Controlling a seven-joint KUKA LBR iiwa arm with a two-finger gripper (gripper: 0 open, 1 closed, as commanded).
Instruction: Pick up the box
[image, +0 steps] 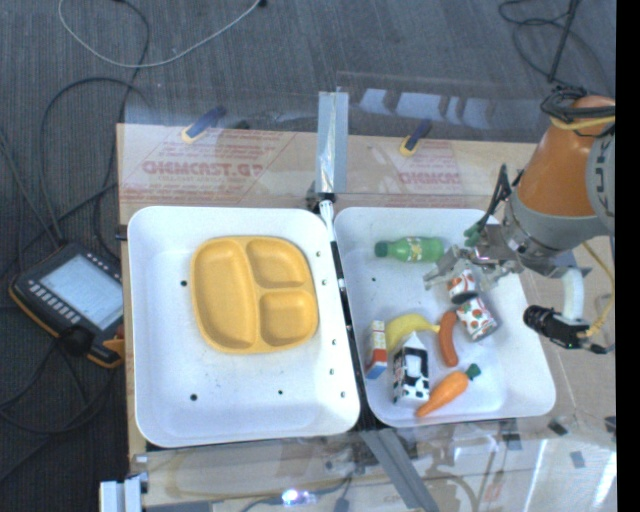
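I see the end effector (466, 268) low over the right bin (520, 395), near its far right side, just above a strawberry-print carton (476, 318); I cannot tell how its grip stands. The box (377, 348) lies near the bin's left wall, touching a banana (412, 326), with a cow-print carton (410, 374) just beside it. A carrot (446, 391) and green bottle (410, 248) share that bin. The left bin (160, 390) holds a yellow tray (254, 293).
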